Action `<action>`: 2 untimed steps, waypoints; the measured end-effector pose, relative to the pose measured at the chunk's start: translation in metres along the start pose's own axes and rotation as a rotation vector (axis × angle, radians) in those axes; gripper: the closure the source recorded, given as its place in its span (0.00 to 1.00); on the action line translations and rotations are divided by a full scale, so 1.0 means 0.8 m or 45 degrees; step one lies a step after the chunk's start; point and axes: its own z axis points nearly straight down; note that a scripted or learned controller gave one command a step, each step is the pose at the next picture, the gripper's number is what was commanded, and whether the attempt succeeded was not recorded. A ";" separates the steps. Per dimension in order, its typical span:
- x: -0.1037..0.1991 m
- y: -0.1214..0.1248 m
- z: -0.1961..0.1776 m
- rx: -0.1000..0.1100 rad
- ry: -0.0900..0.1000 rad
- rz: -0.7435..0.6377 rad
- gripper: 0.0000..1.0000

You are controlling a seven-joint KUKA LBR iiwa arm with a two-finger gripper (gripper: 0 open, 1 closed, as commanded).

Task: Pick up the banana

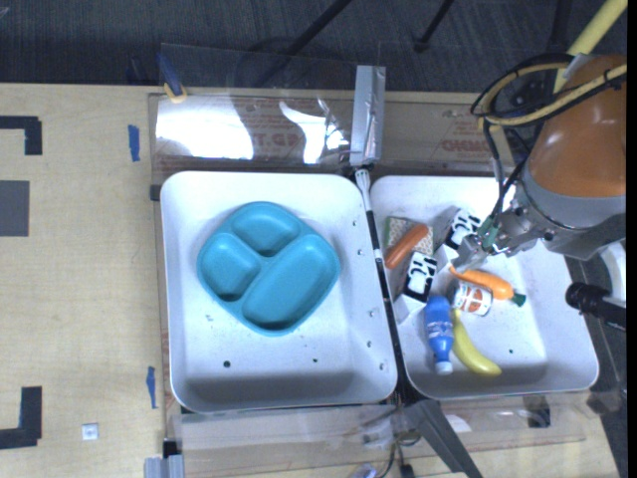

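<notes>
From the camera view above the table (80,267), the banana (474,352) lies in the right bin (567,366), toward that bin's six o'clock, curving down and to the right with its upper end just beside a blue bottle (438,332) that stands at its nine o'clock. A small can (472,301) sits just above it, at its twelve o'clock, and an orange carrot (485,282) lies across above the can. The pincer (485,244) hangs over the clutter at roughly the bin's centre, at the banana's twelve o'clock and well apart from it; whether it is spread or pressed together I cannot tell, since the wrist and cables crowd over it. Nothing yellow is seen in it, so I judge the step in hand to be the approach, with the grasp not yet made. The next move would call for travel toward six o'clock, past the can, then a descent on the banana's free lower half, away from the bottle. The left bin (189,366) holds a blue divided plate (267,267). The objects at the right bin's eleven o'clock, including a second orange piece, are hard to identify.
</notes>
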 end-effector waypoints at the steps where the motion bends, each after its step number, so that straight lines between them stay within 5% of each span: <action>1: -0.009 -0.057 -0.148 0.002 0.000 0.283 1.00; 2: 0.036 -0.044 -0.078 0.009 0.004 0.583 1.00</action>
